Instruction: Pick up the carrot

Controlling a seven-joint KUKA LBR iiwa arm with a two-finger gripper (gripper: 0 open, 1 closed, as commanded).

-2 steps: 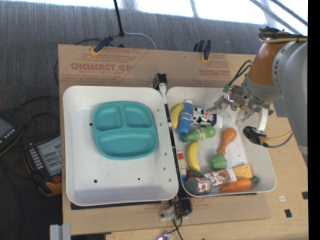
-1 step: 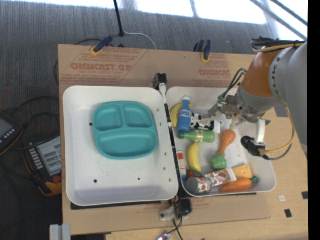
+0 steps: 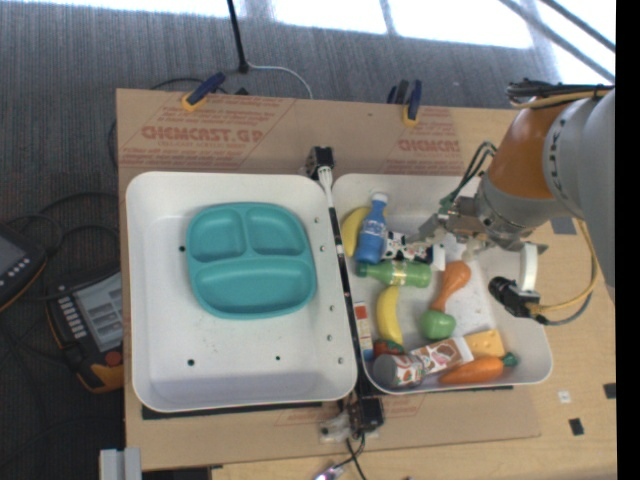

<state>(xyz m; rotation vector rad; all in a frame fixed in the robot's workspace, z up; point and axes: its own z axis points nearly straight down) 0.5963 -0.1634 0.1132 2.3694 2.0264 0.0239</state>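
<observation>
I'm hanging over the right bin [image 3: 540, 353], my gripper [image 3: 447, 230] low near its upper middle, above the crowd of toys; from this angle I cannot tell how it is set. The carrot [image 3: 472, 371] lies on its side at the bin's near edge, touching the tube [image 3: 432, 359] on its left, with the cheese wedge [image 3: 487, 343] just behind it. That's well apart from where I am now, so my judgement is I need to travel toward the near wall, past the drumstick [image 3: 453, 280] and the green pear [image 3: 436, 323]. To do this well I'd line up across the carrot's thick middle and come straight down, keeping clear of the tube and the bin wall.
</observation>
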